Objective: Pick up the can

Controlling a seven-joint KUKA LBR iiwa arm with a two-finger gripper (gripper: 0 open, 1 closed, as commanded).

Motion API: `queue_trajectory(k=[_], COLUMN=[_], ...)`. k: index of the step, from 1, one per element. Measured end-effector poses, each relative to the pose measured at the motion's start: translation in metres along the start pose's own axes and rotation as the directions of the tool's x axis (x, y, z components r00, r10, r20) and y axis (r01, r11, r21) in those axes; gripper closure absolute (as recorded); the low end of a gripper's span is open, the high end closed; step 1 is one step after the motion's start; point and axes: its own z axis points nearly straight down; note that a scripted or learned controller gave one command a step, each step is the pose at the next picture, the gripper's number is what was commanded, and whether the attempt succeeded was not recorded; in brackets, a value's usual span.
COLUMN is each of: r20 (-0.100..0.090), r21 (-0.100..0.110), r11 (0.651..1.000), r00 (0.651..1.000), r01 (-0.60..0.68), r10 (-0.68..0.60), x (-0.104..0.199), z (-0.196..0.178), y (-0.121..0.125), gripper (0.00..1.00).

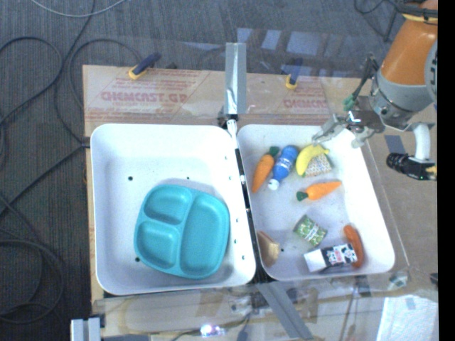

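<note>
The can (310, 230) is small and green with a pale label, and it lies in the front half of the right bin (371, 190). My gripper (340, 136) hangs over that bin's back right corner, well behind the can and apart from it. It is open, and nothing sits between its fingers (324, 131). The yellow banana (307, 158) lies just to the left of and below the gripper.
Around the can lie two carrots (262, 171) (320, 190), a blue bottle (283, 165), a red sausage (353, 243), a small carton (328, 258) and a brown piece (268, 246). A teal divided plate (183, 230) sits in the left bin (114, 162).
</note>
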Motion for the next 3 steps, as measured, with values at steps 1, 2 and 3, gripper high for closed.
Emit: queue_trajectory(k=[1,2,3], r20=[0.001,0.009,0.007], r21=[-0.001,-0.012,-0.016], r11=[0.953,0.961,0.961], r00=[0.953,0.961,0.961], r01=[0.303,0.276,0.276], r10=[-0.303,-0.276,-0.276], x=[0.014,0.044,0.045], z=[0.105,0.143,0.133], y=[-0.046,-0.134,-0.132], gripper=[0.00,0.00,1.00])
